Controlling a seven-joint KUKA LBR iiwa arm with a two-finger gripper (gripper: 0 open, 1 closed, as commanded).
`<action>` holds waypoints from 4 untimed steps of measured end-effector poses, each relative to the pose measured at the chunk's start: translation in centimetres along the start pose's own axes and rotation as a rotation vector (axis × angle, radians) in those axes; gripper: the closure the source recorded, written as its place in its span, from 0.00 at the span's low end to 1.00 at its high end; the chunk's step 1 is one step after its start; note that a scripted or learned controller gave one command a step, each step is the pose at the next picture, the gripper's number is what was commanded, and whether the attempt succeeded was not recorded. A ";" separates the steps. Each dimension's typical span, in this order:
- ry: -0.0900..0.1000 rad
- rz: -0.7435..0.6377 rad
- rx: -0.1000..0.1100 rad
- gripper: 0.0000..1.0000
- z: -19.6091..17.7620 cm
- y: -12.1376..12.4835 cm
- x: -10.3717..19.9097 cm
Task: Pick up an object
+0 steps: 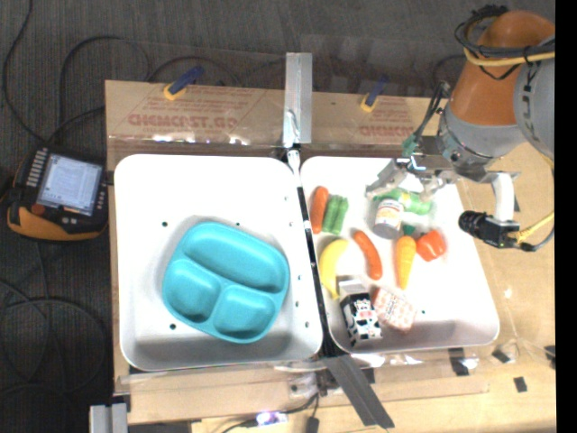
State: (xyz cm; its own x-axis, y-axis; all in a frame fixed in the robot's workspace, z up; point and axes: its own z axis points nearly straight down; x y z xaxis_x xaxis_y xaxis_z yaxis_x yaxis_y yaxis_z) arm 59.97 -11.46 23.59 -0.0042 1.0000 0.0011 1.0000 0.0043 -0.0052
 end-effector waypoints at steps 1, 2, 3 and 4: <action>0.000 -0.282 -0.004 0.00 13.9 0.0 -5.1; 0.000 -0.684 -0.003 0.00 10.1 -5.0 -5.0; -0.023 -0.960 -0.029 0.00 14.2 -6.7 -7.3; -0.030 -0.959 -0.036 1.00 13.3 -6.4 -7.3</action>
State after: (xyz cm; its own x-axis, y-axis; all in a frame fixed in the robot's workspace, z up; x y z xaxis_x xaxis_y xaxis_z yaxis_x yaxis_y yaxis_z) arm 53.54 -18.81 10.36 -0.8205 0.5705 -0.0365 0.5703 0.8213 0.0157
